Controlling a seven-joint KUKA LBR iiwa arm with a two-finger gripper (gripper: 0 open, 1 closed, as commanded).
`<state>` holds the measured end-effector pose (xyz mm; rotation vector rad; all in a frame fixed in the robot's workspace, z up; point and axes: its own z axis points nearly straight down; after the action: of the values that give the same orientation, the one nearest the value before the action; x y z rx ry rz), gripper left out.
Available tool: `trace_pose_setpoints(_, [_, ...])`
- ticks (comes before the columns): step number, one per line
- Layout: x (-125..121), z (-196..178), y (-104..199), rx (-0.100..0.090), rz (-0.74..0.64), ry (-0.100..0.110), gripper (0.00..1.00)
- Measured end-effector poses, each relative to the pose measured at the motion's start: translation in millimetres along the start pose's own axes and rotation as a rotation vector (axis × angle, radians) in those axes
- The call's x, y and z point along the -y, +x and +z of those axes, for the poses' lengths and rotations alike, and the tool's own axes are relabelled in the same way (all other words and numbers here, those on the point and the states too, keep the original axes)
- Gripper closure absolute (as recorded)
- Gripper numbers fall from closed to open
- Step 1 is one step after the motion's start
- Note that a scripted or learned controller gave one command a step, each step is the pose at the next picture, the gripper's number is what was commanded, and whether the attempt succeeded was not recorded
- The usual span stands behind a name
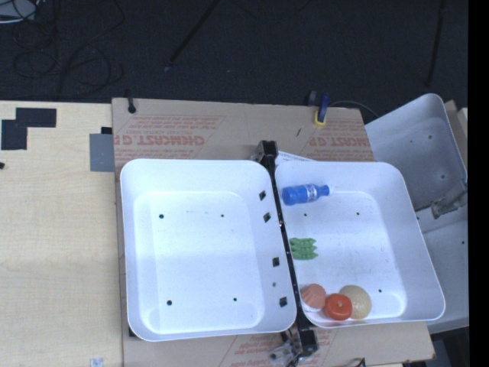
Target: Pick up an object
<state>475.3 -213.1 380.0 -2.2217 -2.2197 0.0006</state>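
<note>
The right bin (397,205) holds a blue bottle (304,194) lying on its side near the far left corner. A small green object (302,248) lies by the bin's left wall. At the near left corner a pink round piece (312,294), a red tomato-like object (338,306) and a tan round object (357,300) sit bunched together.
The left bin (153,205) stands beside the right one, joined by a black divider with clips (279,235). Both rest on a cardboard sheet (191,132). A grey metal plate (420,140) lies at the right. A blue-and-yellow clamp (322,107) sits at the cardboard's far edge.
</note>
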Motion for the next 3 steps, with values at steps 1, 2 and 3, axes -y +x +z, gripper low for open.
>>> trace_pose_setpoints(1, [-0.8, 18.2, -0.1, 0.000, 0.001, 0.002, 0.00])
trace_pose_setpoints(2, [-0.9, 27.5, -0.1, 0.000, 0.001, 0.002, 0.00])
trace_pose_setpoints(3, [-1.0, 33.0, 0.0, 0.000, 0.002, 0.002, 0.00])
